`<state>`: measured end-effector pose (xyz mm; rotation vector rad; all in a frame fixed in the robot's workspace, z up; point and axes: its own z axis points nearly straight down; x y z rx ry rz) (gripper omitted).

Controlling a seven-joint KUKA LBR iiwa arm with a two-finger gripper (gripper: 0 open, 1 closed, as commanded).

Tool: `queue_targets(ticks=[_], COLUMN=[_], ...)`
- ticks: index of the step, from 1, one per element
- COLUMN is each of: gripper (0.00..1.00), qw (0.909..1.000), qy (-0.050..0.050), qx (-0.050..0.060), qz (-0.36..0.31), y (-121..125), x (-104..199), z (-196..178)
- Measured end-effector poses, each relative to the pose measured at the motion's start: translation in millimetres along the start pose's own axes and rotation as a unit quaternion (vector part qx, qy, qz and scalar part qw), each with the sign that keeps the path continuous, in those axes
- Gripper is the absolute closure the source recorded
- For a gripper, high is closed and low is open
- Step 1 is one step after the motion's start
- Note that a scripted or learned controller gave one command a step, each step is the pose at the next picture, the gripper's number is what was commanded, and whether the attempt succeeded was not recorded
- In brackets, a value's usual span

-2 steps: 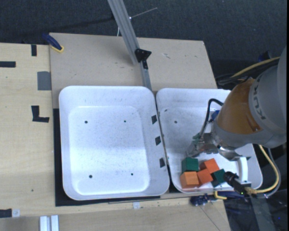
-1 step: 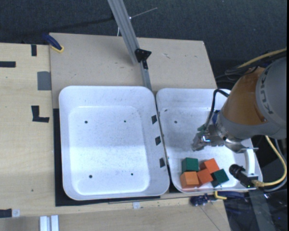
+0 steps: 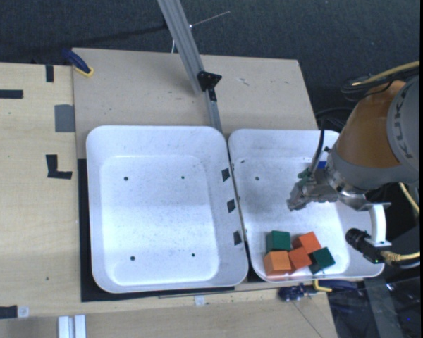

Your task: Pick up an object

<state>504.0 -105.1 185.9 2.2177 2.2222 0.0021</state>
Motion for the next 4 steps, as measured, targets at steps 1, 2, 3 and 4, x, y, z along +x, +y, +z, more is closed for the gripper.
queue_targets(ticks=[1, 2, 3, 4], gripper=[1.0, 1.0, 1.0, 1.0], qw=[1.0, 1.0, 1.0, 1.0], qy=[0.0, 0.001, 0.001, 0.001], qx=[0.0, 0.002, 0.002, 0.002], qz=[0.0, -0.003, -0.002, -0.003], y=[1.1, 12.8, 20.3, 29.4], x=[0.2, 57.8, 102.1, 158.2], z=[-37.0, -45.4, -40.8, -49.4])
